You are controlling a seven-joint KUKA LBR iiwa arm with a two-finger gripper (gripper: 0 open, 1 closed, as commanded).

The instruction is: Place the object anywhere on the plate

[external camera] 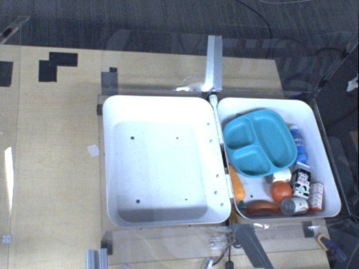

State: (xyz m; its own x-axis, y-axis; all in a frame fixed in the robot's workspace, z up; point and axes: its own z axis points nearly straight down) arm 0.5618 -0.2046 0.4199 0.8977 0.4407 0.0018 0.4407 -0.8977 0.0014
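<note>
You are at the very start: nothing has been picked, and the blue plastic divided plate [261, 142] lies in the right-hand white bin [321, 129] with its three compartments bare. The task names no particular object, so any of the small items crowded along that bin's near edge could serve. There you see a round orange-red ball-like item [281, 191], a slim orange carrot-shaped piece [238, 187] against the wall between the bins, a dark red flat item [262, 208], a grey cylindrical can [292, 206], a black-and-white patterned box [302, 184] and a blue bottle-like thing [298, 144] tucked against the plate's right rim.

As for the jaws, you cannot tell whether they are apart or together.

The next move, as I judge it, calls for a descent onto one item in that cluster, a firm pinch, a lift and a short carry up onto the plate. The crowding is your trouble: the items touch or nearly touch, and the bin's walls hem in the near corner. The round item looks likely to roll. The left-hand white bin [157, 158] on the wooden bench [50, 150] plays no part here
</note>
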